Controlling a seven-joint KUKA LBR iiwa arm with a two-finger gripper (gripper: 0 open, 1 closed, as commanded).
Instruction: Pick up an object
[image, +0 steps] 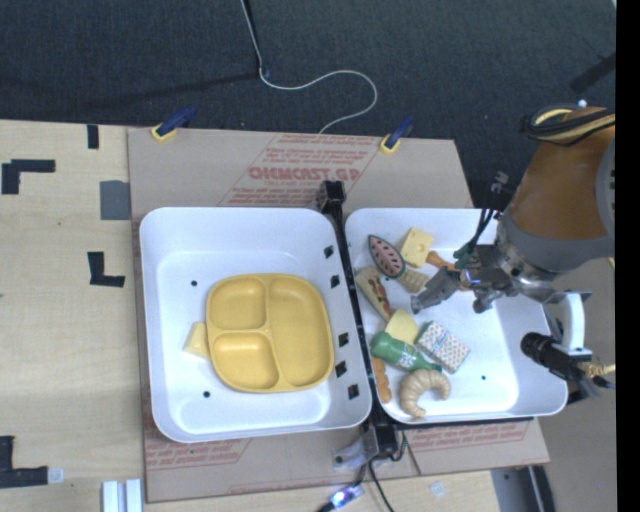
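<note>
1. Nearest the lens, a tan croissant (422, 388) is seen curled at the front of the right bin (500, 395).
2. Just behind it lie a green bottle-like item (397, 351), a chequered packet (443, 346) and a pale yellow block (402, 325), packed close together.
3. Further back, a watermelon slice (385, 255) and a yellow cheese wedge (417, 245) are noted.
4. The gripper (437, 291) is poised over the right bin's middle, above the pile; whether it is released or clenched cannot be told.
5. No object is seen grasped.
6. The left bin (170, 250) is occupied by a yellow divided tray (270, 332), with a pale wedge (196, 341) touching its left edge.
</note>
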